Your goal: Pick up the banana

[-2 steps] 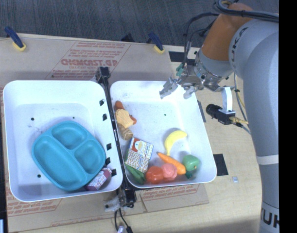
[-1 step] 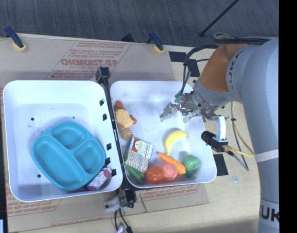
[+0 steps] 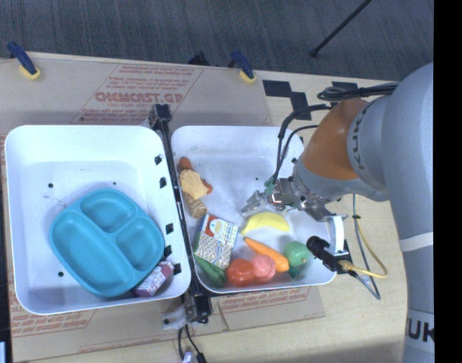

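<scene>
**Gripper poised over the banana in the right bin**

The grey arm (image 3: 397, 150), with its orange band (image 3: 333, 146), reaches in from the right and bends down into the right bin (image 3: 231, 138). Its gripper (image 3: 270, 200) sits just above the yellow banana (image 3: 266, 222), which lies near the middle of that bin, toward its front. Whether the fingers are released or clenched cannot be told from this angle, and nothing shows between them.

Just in front of the banana lies an orange carrot (image 3: 266, 252), with a green pepper (image 3: 296, 254) beside it on the right and a red-and-pink toy food (image 3: 249, 271) on the left. A small printed carton (image 3: 218, 241) lies tilted to the left of the banana; its print is too small to read. Farther back along the bin's left wall rests a tan pastry-like toy (image 3: 193, 188).

The left bin (image 3: 34, 146) holds a blue divided plate (image 3: 106, 239) and, at its front right corner, a small wrapped packet (image 3: 154, 280).

Both bins stand on a cardboard sheet (image 3: 140, 89) covering the desk, printed in red "CHEMCAST GP". Blue clamps (image 3: 23, 60) pin its far edge.
</scene>
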`<state>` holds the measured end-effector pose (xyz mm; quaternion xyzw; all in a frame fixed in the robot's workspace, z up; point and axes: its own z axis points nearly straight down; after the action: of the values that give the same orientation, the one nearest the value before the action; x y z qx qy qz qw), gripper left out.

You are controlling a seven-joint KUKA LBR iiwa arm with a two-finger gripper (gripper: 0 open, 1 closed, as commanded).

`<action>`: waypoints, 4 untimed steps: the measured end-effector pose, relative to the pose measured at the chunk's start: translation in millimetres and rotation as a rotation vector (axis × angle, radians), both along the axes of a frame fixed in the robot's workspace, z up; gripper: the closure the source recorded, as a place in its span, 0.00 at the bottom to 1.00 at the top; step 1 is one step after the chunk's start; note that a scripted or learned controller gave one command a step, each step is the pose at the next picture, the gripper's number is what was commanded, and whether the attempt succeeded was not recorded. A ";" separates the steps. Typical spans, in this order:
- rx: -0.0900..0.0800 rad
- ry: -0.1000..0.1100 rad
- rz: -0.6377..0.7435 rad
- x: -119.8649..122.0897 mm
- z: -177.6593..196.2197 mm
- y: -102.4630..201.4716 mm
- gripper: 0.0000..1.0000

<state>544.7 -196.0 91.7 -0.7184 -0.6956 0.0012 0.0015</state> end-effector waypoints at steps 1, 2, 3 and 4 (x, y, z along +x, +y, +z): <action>0.002 -0.002 0.333 -62.8 0.1 -1.0 0.00; 0.001 -0.003 0.337 -61.3 10.8 -1.2 1.00; 0.000 -0.002 0.099 -68.1 76.7 50.2 1.00; 0.000 -0.002 0.098 -68.2 76.7 50.0 0.00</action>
<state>476.5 -146.0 168.4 -0.6834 -0.7301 0.0006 0.0006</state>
